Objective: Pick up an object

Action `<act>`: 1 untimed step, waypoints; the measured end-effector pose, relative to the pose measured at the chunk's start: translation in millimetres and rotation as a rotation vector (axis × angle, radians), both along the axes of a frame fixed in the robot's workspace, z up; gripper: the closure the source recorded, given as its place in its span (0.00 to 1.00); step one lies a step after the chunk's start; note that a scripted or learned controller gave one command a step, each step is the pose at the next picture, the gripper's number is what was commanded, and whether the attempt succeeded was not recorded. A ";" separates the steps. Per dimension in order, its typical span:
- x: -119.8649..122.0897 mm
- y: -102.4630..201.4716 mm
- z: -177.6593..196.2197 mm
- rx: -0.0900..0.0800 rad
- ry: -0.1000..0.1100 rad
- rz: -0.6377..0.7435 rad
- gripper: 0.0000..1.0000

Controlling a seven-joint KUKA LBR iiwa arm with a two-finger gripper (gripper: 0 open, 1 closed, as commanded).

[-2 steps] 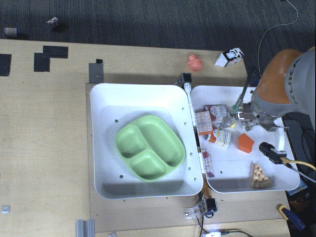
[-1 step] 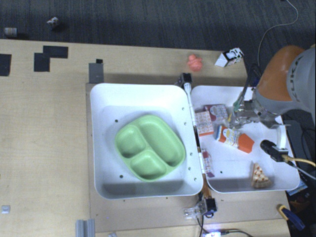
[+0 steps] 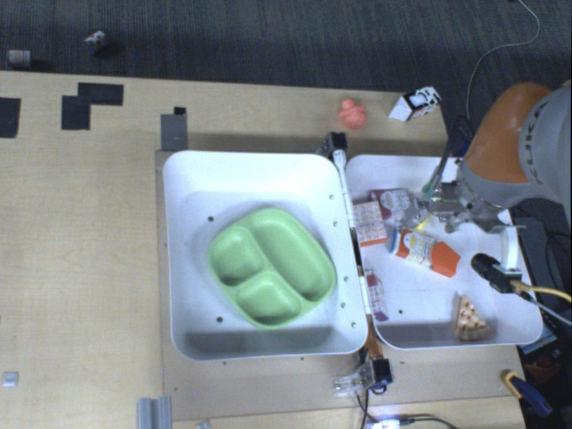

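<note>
My gripper [image 3: 440, 211] hangs over the back middle of the right bin [image 3: 527, 333], with the orange-banded wrist behind it to the right. Just below it lies a small bottle [image 3: 427, 250] with an orange end, tipped on its side. To the gripper's left are a red and white packet [image 3: 370, 222] and a clear wrapped item [image 3: 393, 202]. A toy pizza slice [image 3: 469, 318] rests near the bin's front right corner. I see nothing between the fingers.
The left bin [image 3: 183, 329] holds a green divided plate [image 3: 270, 264]. A small printed card [image 3: 374, 295] lies by the right bin's left wall. On the bench behind the bins sit a pink lump [image 3: 353, 113] and a white and black object [image 3: 416, 103].
</note>
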State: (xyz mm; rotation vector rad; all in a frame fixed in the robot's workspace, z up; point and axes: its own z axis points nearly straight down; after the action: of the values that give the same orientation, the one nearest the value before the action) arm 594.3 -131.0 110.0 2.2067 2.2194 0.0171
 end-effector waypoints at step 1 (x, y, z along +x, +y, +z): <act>1.4 0.7 11.1 0.000 -0.004 0.003 1.00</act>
State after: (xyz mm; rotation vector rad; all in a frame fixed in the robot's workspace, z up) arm 595.7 -130.2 121.1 2.2015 2.2203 0.0216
